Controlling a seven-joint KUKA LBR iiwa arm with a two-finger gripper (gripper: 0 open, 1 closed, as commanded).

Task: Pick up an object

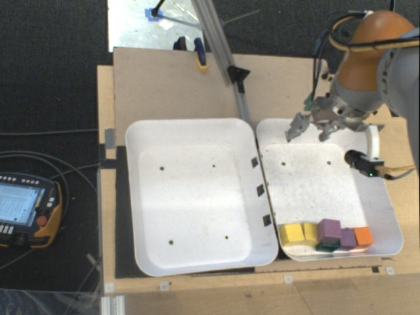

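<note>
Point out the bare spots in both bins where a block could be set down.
The left white bin has bare floor from wall to wall. The right white bin is bare from the two-finger gripper to its middle. Its near edge is crowded: yellow foam blocks, purple blocks, a dark green piece, an orange block.

right bin (308, 176) middle bare, blocks (326, 234) crowd near wall

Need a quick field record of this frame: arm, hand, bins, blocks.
arm: reaches in from the right, orange band above the wrist
hand: over the far edge of the right bin, nothing seen between its fingers
right bin: holds blocks clustered at its near edge
blocks: yellow block, purple block, orange block, dark green block
left bin: white, beside the right bin
off bench: teach pendant at left
</note>
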